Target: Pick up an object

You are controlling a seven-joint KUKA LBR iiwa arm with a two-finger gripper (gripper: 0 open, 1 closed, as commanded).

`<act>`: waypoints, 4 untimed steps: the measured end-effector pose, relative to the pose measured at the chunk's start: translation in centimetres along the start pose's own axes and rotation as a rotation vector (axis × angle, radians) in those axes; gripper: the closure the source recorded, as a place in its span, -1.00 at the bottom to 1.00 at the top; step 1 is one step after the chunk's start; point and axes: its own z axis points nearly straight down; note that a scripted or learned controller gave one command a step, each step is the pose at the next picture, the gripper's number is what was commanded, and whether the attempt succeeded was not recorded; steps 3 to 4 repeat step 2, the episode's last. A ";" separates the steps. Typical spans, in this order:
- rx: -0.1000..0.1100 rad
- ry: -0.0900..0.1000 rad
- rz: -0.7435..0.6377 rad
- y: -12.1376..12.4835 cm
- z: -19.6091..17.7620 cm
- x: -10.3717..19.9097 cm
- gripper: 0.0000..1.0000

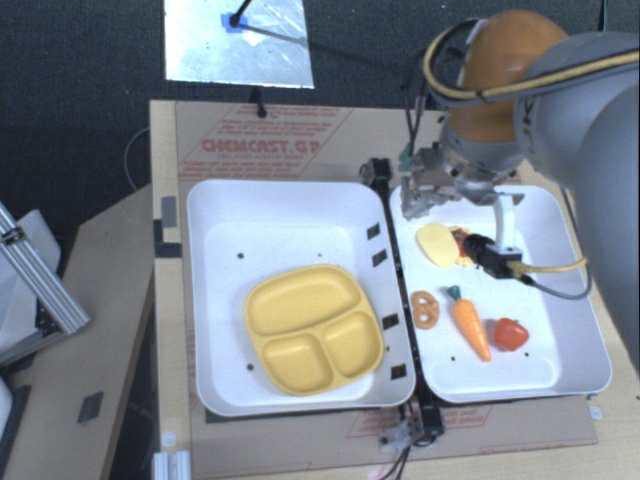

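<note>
The right bin (560, 368) holds a pale yellow flat piece (436, 244), a small pretzel (425, 309), an orange carrot (470, 328) and a red pepper-like piece (510, 334). A small red and dark item (464, 244) lies against the yellow piece's right side. My gripper (424, 196) hangs over the far left corner of the right bin, just above and behind the yellow piece. I see nothing held in it. The orange band (500, 58) and grey arm rise above it to the right.
The left bin (230, 218) holds a yellow divided plate (314, 328) near its front. A ridge with black clips (393, 268) separates the bins. A black part with a yellow cable (540, 265) trails across the right bin. A shiny sheet (238, 28) lies behind the bench.
</note>
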 end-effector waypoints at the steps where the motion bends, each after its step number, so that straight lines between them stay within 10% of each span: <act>1: 0.003 0.000 0.000 -0.5 0.6 5.3 1.00; 2: 0.001 0.001 0.000 -0.2 -0.6 9.8 1.00; 4: 0.001 0.001 0.000 -0.2 -0.6 9.8 1.00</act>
